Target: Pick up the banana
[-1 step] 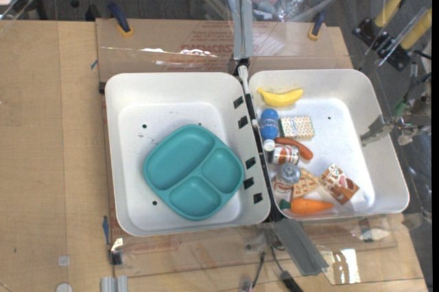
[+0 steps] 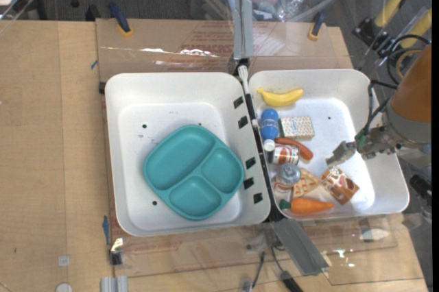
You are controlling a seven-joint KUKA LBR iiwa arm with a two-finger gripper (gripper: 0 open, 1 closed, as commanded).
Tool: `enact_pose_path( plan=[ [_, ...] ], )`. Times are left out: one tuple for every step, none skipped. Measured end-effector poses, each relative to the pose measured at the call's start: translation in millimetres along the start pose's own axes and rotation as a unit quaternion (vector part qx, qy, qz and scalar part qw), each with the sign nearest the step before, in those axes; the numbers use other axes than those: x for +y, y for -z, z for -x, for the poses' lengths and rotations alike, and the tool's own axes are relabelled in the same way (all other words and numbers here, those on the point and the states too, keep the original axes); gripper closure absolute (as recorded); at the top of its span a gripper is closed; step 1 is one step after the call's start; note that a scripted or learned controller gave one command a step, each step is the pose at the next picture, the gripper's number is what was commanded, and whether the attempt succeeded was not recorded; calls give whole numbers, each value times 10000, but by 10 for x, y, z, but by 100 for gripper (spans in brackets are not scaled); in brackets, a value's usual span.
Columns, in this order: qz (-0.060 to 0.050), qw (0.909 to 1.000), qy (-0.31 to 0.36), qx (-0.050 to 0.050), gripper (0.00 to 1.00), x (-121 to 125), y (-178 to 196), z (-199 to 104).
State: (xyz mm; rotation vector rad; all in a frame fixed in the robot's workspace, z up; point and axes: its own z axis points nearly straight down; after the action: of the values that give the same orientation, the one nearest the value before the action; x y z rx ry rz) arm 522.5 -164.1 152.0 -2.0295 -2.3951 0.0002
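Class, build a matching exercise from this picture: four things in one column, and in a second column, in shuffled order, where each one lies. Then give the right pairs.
Things:
1. banana
2. teal divided plate
3. carrot
4. pincer

Places:
A. near edge of the right bin
B. middle of the left bin
C. far edge of the right bin
D. over the right side of the right bin, apart from the banana

Pairs: 1-C, 2-B, 3-A, 4-D
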Motion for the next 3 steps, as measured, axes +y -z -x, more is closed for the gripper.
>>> enact_pose_path(
  plan=[
    [9, 9998, 206, -11, 0, 721, -467, -486],
    [49, 10000, 27, -25, 0, 1173, -619, -428],
    [27, 10000, -39, -23, 0, 1500, -607, -142]
  ],
)
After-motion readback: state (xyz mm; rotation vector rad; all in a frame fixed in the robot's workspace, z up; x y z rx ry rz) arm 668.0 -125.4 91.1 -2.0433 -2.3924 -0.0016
